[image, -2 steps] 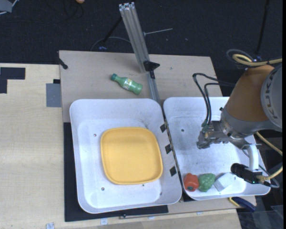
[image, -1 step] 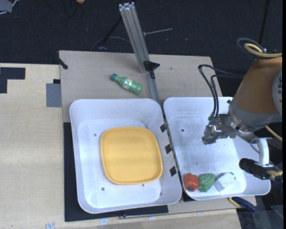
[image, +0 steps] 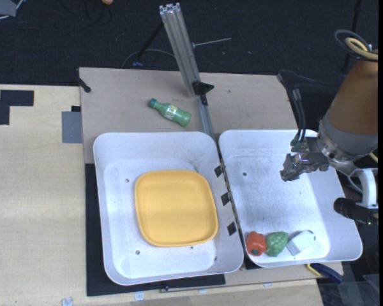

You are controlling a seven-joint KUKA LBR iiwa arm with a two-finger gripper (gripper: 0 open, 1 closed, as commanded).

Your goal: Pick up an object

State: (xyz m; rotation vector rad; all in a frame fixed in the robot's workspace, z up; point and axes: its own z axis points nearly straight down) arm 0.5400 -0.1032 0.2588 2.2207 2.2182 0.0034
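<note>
While a red object, a green object and a white block lie together along the right bin's near edge, the gripper hangs apart near its far right corner, its opening impossible to tell, and a yellow plate fills the left bin.

I cannot tell how the fingers of the pincer stand, because they are small and dark against the right bin. The arm is cut off by the right edge of the picture, so I see only its lower part. The white object in the near corner of that bin, beside the green one, is too small for me to name.
</note>
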